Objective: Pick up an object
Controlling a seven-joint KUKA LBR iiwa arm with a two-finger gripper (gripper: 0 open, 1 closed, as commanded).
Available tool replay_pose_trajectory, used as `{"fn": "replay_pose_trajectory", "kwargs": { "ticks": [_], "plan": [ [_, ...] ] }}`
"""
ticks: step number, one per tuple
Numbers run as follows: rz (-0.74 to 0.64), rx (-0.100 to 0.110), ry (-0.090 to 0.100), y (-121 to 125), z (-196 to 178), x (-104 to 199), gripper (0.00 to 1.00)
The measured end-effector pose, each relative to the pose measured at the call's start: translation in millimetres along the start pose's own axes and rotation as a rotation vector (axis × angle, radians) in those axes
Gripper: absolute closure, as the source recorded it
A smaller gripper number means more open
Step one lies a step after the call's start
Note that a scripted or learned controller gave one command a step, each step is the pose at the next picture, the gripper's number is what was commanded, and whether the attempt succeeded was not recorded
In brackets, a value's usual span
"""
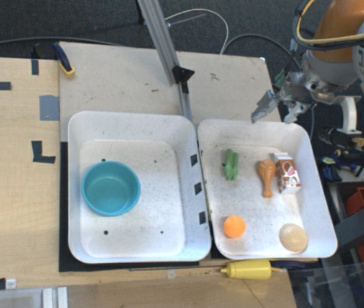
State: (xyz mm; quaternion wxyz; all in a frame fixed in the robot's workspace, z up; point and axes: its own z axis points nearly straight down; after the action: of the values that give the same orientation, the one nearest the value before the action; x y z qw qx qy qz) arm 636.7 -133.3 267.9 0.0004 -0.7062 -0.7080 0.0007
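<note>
The arm comes in from the right, its orange band up in the corner, and the gripper [277,108] hangs above the far rim of the right bin [316,172], out past the toys and touching none of them; its two fingers stand spread apart with nothing between them. Down in that bin lie five things, each clear of the others bar one pair; a green pepper [231,165] sits toward the left wall; a tan drumstick [267,177] lies just beside a small red and white carton [288,174], the two about touching; an orange ball [234,226] rests near the front; a pale round bun [293,237] fills the front right corner. The left bin [79,133] holds a teal bowl [111,188], upright; a yellow bottle [248,270] lies on its side on the bench, just outside the right bin's front rim.
</note>
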Motion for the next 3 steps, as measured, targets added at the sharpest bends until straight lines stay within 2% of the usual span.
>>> {"fn": "replay_pose_trajectory", "kwargs": {
  "ticks": [1, 2, 3],
  "plan": [
    [0.000, 0.000, 0.000, 0.0, 0.0, -0.1, 0.00],
    [0.000, 0.005, 0.000, 6.6, 58.0, 7.0, 0.00],
    [0.001, 0.005, 0.000, -0.8, 106.9, 13.9, 0.00]
  ]
}}
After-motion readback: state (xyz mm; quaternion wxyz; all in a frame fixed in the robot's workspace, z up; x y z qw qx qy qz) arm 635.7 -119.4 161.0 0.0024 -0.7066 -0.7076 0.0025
